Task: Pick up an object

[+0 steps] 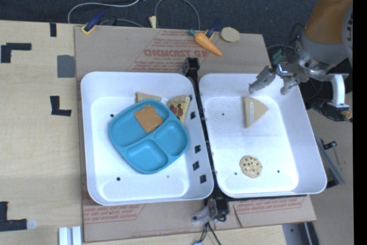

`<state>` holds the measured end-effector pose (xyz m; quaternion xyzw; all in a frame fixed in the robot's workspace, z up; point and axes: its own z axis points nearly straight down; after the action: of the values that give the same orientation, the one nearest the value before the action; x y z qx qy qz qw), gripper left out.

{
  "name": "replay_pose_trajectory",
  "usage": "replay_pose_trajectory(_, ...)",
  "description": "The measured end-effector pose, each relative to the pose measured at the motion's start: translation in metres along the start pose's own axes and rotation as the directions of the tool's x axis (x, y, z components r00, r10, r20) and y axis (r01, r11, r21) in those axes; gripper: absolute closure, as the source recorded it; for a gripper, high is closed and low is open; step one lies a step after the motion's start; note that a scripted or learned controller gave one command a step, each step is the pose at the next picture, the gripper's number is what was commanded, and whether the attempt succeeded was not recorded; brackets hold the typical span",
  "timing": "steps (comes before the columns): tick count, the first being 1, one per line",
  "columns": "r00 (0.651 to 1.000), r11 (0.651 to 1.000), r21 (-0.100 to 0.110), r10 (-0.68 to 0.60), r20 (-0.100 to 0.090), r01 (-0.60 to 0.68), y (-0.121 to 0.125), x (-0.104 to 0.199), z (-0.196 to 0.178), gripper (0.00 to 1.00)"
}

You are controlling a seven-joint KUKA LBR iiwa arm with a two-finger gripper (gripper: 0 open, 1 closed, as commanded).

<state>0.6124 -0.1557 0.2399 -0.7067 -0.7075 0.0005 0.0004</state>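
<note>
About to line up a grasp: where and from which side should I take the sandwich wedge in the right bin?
Grip the sandwich wedge across its thick crust end, coming straight down from above. It lies flat on the right bin floor, well off the walls, tapering to a thin point on the right. The gripper hangs just above it, jaws spread.

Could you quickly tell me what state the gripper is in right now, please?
Gripper: open, with nothing between its fingers, above the top edge of the right bin, up and right of the sandwich wedge.
</note>
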Motion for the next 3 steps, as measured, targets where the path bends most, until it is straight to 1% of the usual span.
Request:
replay_pose_trajectory(1,1.000,1.000,-0.005,-0.001,0.006,0.001,0.011,-0.002,0.148,0.00)
replay_pose_trajectory(2,1.000,1.000,-0.012,-0.001,0.006,0.001,0.014,-0.003,0.127,1.00)
replay_pose_trajectory(3,1.000,1.000,-0.015,0.002,0.004,-0.002,-0.042,-0.005,0.147,1.00)
